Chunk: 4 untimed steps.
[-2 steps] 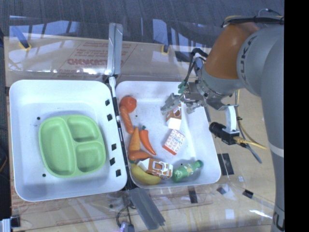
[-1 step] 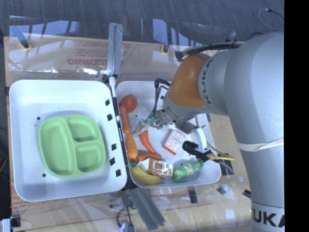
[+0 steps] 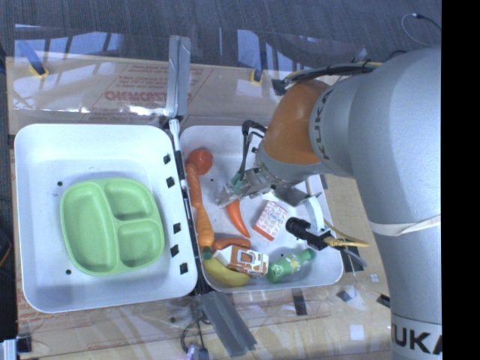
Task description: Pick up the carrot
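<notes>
Camera view, one arm, two white bins.

1. Left bin (image 3: 41, 201): holds a green divided plate (image 3: 112, 223), three compartments, lying flat at the middle of the bin.
2. Right bin (image 3: 221, 142): holds all the small items listed below.
3. Carrot (image 3: 238, 218): small orange cone at the middle of the right bin, thick end toward the far edge, tip toward the near edge. Its thick end lies right at the gripper.
4. Gripper (image 3: 234, 193): lowered into the right bin over the thick end of the carrot. Whether it is open or closed, or has any grasp on the carrot, cannot be told.
5. Arm (image 3: 352, 126): grey with orange band, reaching in over the bin's right edge.
6. Tomato (image 3: 199, 158): red-orange, round, near the far left corner.
7. Long orange stick (image 3: 197, 201): lying along the left edge.
8. Red-and-white carton (image 3: 271, 220): just right of the carrot, apart from it.
9. Banana (image 3: 223, 274): yellow, at the near left corner.
10. Orange-and-white box (image 3: 250, 261): touching the banana, by the near edge.
11. Green bottle (image 3: 289, 265): on its side along the near edge, right of the box.
</notes>
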Tool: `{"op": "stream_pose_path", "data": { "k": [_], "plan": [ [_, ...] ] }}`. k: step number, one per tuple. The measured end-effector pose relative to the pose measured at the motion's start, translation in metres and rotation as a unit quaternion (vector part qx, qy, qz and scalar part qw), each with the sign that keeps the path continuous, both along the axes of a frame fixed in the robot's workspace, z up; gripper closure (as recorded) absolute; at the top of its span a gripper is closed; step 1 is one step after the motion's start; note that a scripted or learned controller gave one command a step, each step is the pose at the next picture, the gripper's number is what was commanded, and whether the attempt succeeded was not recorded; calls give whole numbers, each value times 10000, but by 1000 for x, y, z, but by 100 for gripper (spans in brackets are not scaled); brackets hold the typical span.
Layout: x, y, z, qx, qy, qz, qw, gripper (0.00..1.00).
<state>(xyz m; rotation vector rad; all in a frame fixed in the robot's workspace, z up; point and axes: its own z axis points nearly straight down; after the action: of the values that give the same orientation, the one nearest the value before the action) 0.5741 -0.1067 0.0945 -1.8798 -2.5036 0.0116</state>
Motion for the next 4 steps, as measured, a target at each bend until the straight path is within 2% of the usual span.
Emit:
{"op": "stream_pose_path", "data": {
  "k": [1, 2, 3, 4],
  "plan": [
    [-36, -43, 42, -8, -19, -1258, 9921, 100],
    [-66, 13, -7, -28, -13, -3388, 9408, 100],
    [-34, 85, 94, -47, -14, -4438, 8961, 100],
    [-97, 144, 124, -67, -3, -5589, 8292, 100]
  ]
}}
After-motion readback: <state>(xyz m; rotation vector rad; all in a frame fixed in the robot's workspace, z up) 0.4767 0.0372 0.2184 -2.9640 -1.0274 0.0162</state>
